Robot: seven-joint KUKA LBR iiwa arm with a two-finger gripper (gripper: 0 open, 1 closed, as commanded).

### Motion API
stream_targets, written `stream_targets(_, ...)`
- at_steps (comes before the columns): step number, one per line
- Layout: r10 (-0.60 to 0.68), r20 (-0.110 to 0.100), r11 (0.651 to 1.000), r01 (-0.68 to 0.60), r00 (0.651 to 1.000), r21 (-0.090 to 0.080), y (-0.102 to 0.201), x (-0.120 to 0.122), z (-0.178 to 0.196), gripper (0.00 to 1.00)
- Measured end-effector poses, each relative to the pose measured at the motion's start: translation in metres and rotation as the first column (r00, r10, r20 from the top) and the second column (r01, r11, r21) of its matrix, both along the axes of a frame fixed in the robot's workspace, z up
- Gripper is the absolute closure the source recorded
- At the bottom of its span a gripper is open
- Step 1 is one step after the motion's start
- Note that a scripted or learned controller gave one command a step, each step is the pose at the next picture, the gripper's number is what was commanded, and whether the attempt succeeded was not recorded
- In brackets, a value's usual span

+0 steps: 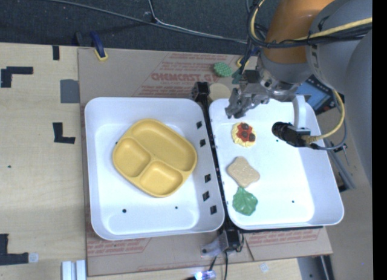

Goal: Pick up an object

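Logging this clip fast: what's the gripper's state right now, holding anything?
Gripper: cannot be told whether open or closed; nothing seen held. It hangs above the right bin, just up-left of the toy pizza.

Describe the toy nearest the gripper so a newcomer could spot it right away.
Start at the right-hand white bin. Three small food toys run in a line down its left side, and the target is the topmost one, the yellow round piece, lying just below the gripper. Its red topping with dark specks separates it from the plain tan bread slice and the green leaf beneath.
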State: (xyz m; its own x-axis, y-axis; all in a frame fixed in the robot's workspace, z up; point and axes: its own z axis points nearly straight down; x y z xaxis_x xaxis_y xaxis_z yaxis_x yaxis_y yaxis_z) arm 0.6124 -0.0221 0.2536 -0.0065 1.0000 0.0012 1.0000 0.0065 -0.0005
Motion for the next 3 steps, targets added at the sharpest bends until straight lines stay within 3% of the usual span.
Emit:
stream_targets(2,-0.001,-0.001,1.000,0.001,1.000,-0.001,0.107,0.025,-0.023,1.00)
stream_targets(3,-0.004,0.000,1.000,0.004,1.000,-0.002,0.121,0.049,-0.036,1.00)
